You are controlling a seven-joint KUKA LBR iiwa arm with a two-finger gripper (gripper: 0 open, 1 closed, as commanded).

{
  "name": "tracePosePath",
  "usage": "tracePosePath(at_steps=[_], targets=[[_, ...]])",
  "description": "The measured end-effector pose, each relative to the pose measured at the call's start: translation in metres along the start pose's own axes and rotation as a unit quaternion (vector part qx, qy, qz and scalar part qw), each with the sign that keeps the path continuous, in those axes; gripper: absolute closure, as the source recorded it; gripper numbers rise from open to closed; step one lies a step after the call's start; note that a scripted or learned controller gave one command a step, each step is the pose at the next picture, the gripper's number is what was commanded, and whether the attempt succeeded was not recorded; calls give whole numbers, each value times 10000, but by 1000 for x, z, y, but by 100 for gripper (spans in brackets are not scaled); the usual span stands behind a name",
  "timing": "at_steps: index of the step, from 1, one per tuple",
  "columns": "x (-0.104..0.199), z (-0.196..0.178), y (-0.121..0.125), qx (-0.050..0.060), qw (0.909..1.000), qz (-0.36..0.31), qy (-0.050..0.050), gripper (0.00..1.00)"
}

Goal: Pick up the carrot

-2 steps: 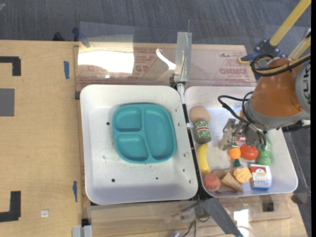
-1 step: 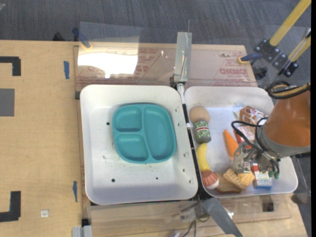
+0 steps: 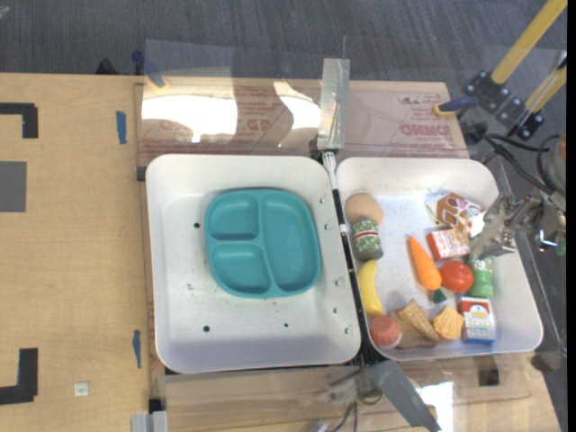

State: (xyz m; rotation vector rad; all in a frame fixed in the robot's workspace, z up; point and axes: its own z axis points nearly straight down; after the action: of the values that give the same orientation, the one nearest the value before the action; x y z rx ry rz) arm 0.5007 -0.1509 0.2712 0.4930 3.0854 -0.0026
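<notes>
I see the carrot [image 3: 423, 262] lying in the right bin [image 3: 517, 327], near its middle, orange body running up-left to down-right with the green top at the lower end. It rests on the bin floor, untouched by the arm.

The pincer [image 3: 493, 237] sits at the right bin's right side, metal parts over the toys there. I cannot tell from this slant how its jaws stand; nothing visibly sits between them. It is to the right of the carrot, apart from it, with a small red carton [image 3: 446, 243] between the two.

Other contents of the right bin: a can [image 3: 366, 238] with a brown egg-like piece [image 3: 363, 208] just above it, both along the left wall; a banana [image 3: 370, 286] below the can; a reddish fruit [image 3: 386, 331] at the lower left; a cone [image 3: 416, 319] and a cracker-like piece [image 3: 447, 324] along the bottom; a tomato [image 3: 456, 276] just right of the carrot's top; a green piece [image 3: 483, 280] beside the tomato; a box [image 3: 478, 319] with blue and red print at lower right; a patterned orange pack [image 3: 456, 210] near the upper right.

Left bin [image 3: 171, 268] holds a teal divided plate [image 3: 264, 242], flat and centred.

Both bins stand side by side on the bench [image 3: 63, 241], walls touching.
</notes>
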Motion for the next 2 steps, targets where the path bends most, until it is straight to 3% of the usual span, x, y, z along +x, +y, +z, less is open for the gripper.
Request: tracePosePath(at_steps=[1,2], targets=[[2,5,0,2,10000,-2,54,0],[-2,165,28,-3,9997,-234,99,0]])
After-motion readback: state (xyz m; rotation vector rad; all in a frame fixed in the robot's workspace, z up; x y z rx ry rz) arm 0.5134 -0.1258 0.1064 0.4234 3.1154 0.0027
